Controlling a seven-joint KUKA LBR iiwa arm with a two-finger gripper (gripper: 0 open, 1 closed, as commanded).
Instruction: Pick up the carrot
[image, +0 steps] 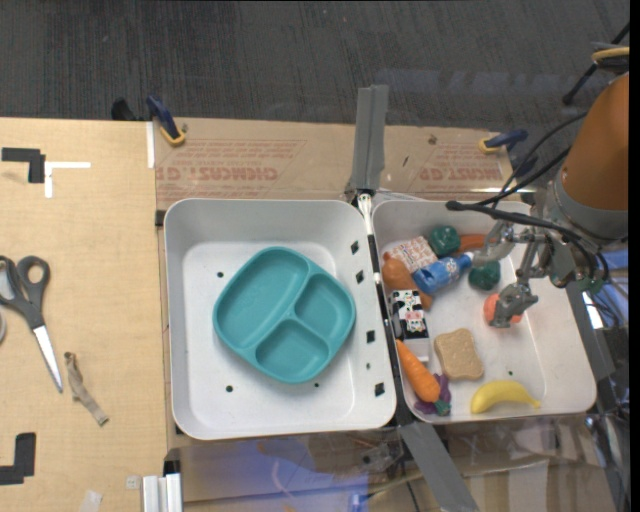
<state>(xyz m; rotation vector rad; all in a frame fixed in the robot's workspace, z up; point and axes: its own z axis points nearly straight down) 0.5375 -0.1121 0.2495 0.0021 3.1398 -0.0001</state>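
The carrot (417, 371) is orange and tapered. It lies in the right bin (560, 385), close to the bin's left wall near the front, with a small purple item (441, 404) at its lower end. My gripper (511, 281) hangs over the right half of the same bin, well up and to the right of the carrot and apart from it. A dark green item (486, 273) and a small red item (496, 310) lie right by the gripper. Nothing shows the carrot in its grasp.
The right bin also holds a banana (505, 398), a bread slice (458, 353), a blue bottle (446, 269), a black-and-white carton (407, 312) and an orange lump (399, 272). A teal divided plate (285, 313) fills the left bin (190, 400). Scissors (35, 310) lie far left.
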